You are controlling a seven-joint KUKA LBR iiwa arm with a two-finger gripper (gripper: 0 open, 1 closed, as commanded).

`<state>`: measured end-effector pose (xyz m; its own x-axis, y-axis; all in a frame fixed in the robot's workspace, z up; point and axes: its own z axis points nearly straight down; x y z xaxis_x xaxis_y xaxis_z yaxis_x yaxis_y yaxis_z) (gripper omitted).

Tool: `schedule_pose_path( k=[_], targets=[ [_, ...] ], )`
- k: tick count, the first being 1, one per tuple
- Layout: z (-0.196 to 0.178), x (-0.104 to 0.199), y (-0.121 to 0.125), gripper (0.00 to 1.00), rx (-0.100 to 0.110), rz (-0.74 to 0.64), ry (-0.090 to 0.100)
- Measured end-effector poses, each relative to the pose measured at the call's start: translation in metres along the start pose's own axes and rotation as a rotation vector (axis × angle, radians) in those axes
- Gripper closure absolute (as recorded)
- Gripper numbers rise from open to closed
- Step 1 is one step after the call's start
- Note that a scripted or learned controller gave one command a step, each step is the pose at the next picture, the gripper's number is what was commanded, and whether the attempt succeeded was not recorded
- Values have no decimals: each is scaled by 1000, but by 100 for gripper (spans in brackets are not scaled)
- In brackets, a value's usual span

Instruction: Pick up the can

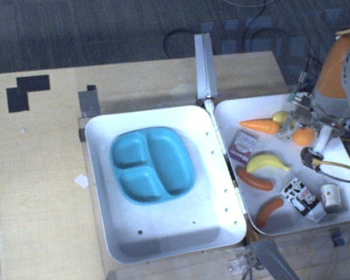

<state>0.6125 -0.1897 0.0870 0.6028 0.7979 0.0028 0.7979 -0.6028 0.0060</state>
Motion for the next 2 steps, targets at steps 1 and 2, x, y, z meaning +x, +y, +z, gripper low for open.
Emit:
schedule_pose_path(
  k=[1,2],
  targets=[
    [-2,-15,-71,0,-1,73,2],
    [-1,-31,-31,0,-1,201,2]
  ],
)
